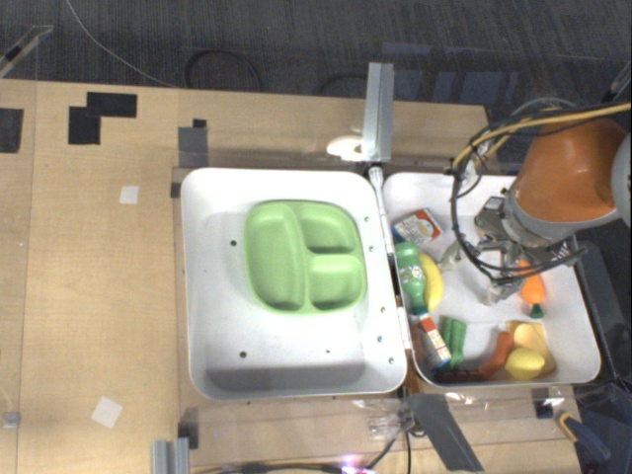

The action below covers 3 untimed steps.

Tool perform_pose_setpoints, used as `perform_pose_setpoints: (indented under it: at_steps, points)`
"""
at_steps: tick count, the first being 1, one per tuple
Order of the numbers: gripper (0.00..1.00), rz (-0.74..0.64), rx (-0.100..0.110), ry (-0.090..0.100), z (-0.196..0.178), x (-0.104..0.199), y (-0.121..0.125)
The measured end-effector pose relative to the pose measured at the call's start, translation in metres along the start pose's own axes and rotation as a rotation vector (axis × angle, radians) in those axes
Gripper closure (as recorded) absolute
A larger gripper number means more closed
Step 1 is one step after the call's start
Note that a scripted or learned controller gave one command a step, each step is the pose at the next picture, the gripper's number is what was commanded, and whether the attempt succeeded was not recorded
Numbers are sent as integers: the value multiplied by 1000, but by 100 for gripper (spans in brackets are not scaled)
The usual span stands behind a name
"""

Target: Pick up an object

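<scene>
The arm (573,171) came in from the right edge of the frame, its orange band uppermost, wrist pointing down at middle right. Black cables looped round the wrist. The claw (504,275) hung below it, partly hidden.

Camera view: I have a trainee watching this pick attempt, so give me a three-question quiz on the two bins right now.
1. True or false: the green divided tray lies in the right bin.
2. Which thing lies against the right bin's left wall, beside the green bottle?
A. the yellow banana
B. the orange carrot
C. the yellow lemon
3. Fill in: the arm is over the ____ bin.

Key
1. False: it lies in the left bin.
2. A.
3. Right.
</scene>
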State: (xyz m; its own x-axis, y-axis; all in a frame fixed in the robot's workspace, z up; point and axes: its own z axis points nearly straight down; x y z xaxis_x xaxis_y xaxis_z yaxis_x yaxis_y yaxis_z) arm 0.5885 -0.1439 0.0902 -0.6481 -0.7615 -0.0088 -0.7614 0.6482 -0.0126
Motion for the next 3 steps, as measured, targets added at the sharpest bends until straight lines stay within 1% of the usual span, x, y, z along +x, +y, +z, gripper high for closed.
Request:
perform_pose_setpoints:
  at_steps: [1, 2, 3]
  points:
    - [0, 52, 1, -1, -1, 37, 7]
    - [100, 47, 12, -13, -15, 31, 5]
    - [100, 25, 6, -1, -126, 32, -52]
